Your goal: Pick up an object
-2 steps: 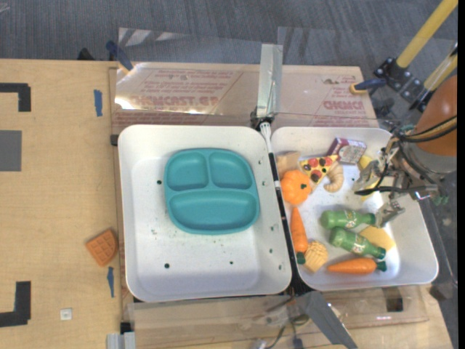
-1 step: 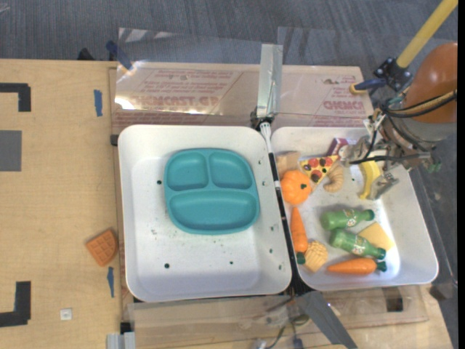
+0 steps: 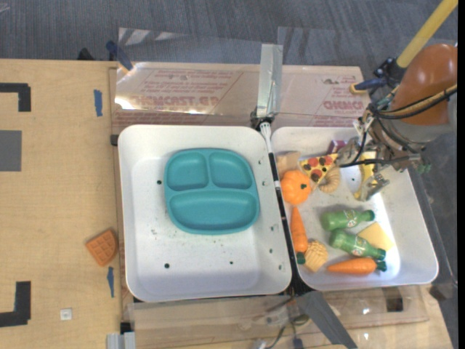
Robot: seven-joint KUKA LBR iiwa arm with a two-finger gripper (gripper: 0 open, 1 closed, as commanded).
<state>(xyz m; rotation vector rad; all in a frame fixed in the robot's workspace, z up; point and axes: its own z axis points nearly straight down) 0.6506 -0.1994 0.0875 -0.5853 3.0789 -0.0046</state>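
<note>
The right bin (image 3: 421, 257) holds several toy foods. Among them are an orange pumpkin (image 3: 296, 186), a pizza slice (image 3: 318, 166), a tan cookie (image 3: 330, 182), two carrots (image 3: 298, 227) (image 3: 352, 266), two green bottles (image 3: 347, 218) (image 3: 358, 246), a cheese wedge (image 3: 375, 234) and a corn piece (image 3: 315, 254). My gripper (image 3: 372, 182) hangs low over the bin's back right part, beside a yellow piece (image 3: 366, 171). Cables and the wrist hide how it stands against that piece.
The left bin (image 3: 138, 260) carries a teal divided plate (image 3: 211, 190). A small waffle toy (image 3: 102, 246) lies on the wooden bench left of the bins. A metal divider (image 3: 269, 86) stands behind the bins.
</note>
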